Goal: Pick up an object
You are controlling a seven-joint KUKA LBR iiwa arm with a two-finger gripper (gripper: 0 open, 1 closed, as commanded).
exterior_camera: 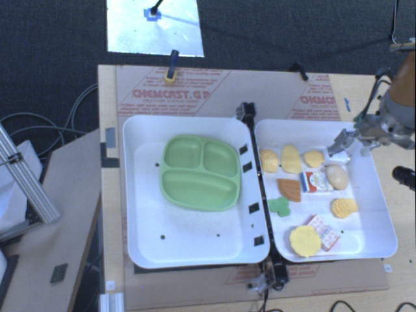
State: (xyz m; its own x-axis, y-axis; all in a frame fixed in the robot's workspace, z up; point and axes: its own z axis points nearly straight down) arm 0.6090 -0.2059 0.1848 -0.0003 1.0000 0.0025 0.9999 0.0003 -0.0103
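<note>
The right bin (383, 229) holds several toy foods. Three yellow pieces (290, 158) line its far side. Below them lie an orange wedge (290, 189), a small red-and-white carton (314, 181) and a beige egg (337, 176). A green piece (279, 206), a ridged yellow piece (344, 207), a yellow round (305, 240) and a red-and-white packet (323, 231) sit nearer the front. My gripper (350, 147) hangs above the bin's far right part, just up and right of the egg, open, with nothing between its fingers.
The left bin (143, 239) bears a green divided plate (200, 173). A black divider with clips (253, 174) runs between the bins. A blue-and-yellow tool (172, 66) lies on the board behind the bins.
</note>
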